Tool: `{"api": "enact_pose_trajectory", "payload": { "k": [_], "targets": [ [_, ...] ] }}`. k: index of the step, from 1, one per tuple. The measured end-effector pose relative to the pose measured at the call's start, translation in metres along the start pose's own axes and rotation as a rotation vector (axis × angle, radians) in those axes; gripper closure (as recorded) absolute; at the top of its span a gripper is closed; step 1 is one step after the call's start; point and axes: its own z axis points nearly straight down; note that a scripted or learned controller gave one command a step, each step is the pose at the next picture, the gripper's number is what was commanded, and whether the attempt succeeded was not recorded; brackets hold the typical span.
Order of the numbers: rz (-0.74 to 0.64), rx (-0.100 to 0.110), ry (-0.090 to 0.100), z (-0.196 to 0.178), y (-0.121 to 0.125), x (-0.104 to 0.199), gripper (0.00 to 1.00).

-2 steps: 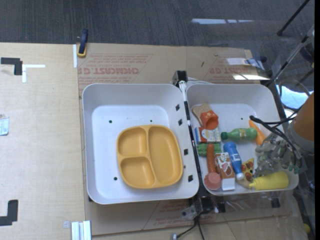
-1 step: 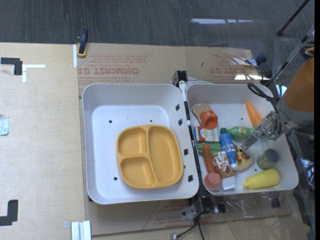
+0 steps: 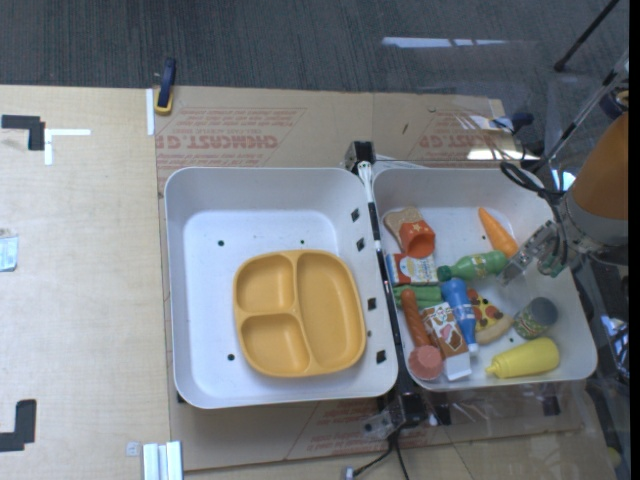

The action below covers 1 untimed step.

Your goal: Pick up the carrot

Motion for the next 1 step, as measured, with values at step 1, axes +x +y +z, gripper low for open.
{"api": "enact_pose_trajectory", "payload": {
  "k": [1],
  "targets": [
    [0.095, 0.006, 0.003, -0.0728, 0.0259, 0.0104, 1.0]
  ]
}}
